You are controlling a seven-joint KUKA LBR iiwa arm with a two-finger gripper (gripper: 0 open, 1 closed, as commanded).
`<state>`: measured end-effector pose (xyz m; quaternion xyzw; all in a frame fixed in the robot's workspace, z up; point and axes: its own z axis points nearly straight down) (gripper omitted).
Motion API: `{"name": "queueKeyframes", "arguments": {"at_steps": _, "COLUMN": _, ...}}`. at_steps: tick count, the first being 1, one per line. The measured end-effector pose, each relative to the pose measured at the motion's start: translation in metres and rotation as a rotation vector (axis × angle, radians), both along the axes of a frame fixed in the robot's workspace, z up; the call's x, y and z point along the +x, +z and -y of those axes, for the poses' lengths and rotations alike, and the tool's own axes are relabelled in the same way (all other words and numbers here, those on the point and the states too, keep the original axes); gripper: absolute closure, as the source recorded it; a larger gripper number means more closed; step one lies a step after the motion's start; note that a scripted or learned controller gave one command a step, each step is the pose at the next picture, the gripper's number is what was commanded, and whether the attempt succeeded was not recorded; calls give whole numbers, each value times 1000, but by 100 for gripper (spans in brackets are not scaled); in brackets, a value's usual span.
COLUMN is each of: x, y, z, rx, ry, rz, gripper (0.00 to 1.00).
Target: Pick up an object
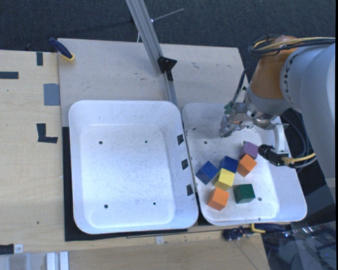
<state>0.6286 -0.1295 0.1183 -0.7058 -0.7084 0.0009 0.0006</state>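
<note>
The right bin (pixel 287 204) holds smooth blocks, namely two blue (pixel 207 171), yellow (pixel 225 178), two orange (pixel 218 198), green (pixel 244 193) and purple (pixel 250 148), clustered below the claw (pixel 230 127), whose opening I cannot tell, while the left bin (pixel 127 165) shows speckled white plastic.

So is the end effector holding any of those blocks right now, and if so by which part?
Nothing is held. The end effector sits above bare floor at the far end of the right bin, apart from the blocks clustered nearer the camera.
</note>
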Motion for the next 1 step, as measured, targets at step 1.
{"name": "queueKeyframes", "arguments": {"at_steps": 1, "x": -5, "y": 61, "z": -2, "rx": 0, "ry": -2, "rz": 6, "gripper": 100}}
